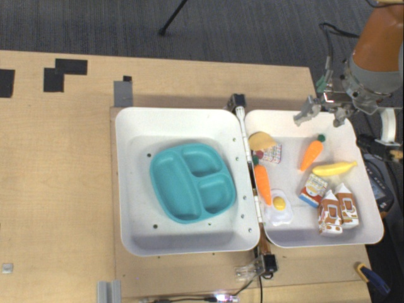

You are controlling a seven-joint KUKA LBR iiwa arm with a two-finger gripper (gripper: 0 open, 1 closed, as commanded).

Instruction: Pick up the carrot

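Carrot [310, 156] slanted, green tip up-right

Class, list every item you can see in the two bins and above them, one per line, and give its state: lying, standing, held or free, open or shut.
carrot: lying free in the right bin, tilted, green top up
banana: lying flat, free
orange stick: lying beside the divider
fried egg: flat on the bin floor
two brown cartons: side by side, near corner
teal divided plate: flat in the left bin
gripper: open, above the bin's far edge, holding nothing
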